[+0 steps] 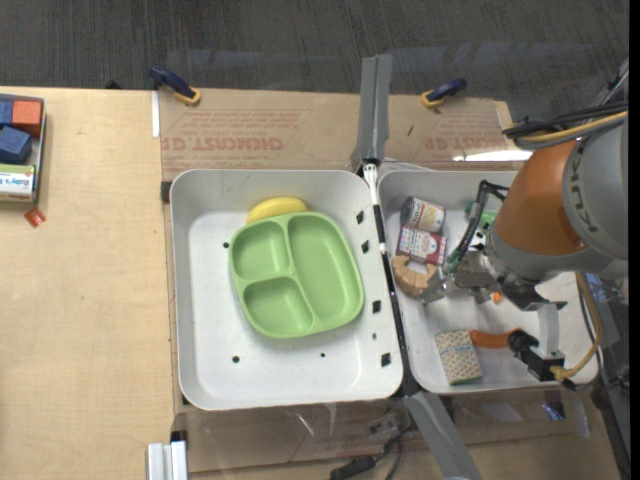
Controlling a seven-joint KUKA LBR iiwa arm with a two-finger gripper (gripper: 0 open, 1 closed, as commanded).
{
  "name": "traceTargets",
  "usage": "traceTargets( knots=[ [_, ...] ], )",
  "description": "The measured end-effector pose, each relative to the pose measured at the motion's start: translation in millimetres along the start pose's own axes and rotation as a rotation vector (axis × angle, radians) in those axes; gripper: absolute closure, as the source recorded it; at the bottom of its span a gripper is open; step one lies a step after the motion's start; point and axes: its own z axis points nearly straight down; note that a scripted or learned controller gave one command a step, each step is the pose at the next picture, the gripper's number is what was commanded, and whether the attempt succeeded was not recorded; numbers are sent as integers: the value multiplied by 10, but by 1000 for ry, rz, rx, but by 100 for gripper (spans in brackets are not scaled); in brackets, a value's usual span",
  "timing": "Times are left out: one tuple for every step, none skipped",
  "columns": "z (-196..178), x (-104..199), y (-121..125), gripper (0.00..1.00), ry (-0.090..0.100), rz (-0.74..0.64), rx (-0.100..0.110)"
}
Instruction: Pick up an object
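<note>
The right bin (424,330) holds a small tin can (424,214), a red-and-white packet (419,245), a round tan item (408,275), a speckled yellow-green sponge block (458,356) and an orange stick-like item (490,339) with a black end. My gripper (440,288) is low in this bin, right beside the tan item's lower right edge. The grey and orange arm (545,213) hides the bin's right part. I see nothing lifted.
The left bin (186,298) carries a green three-part plate (296,273) with a yellow item (276,208) behind it. A box of blue and red blocks (20,146) lies at the bench's far left. Clamps (176,85) hold cardboard behind the bins.
</note>
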Motion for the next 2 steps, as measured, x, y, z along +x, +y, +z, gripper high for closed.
traceTargets(
  knots=[
    [-87, -8, 0, 100, 0, 4, 0],
    [-87, -7, 0, 0, 0, 3, 0]
  ],
)
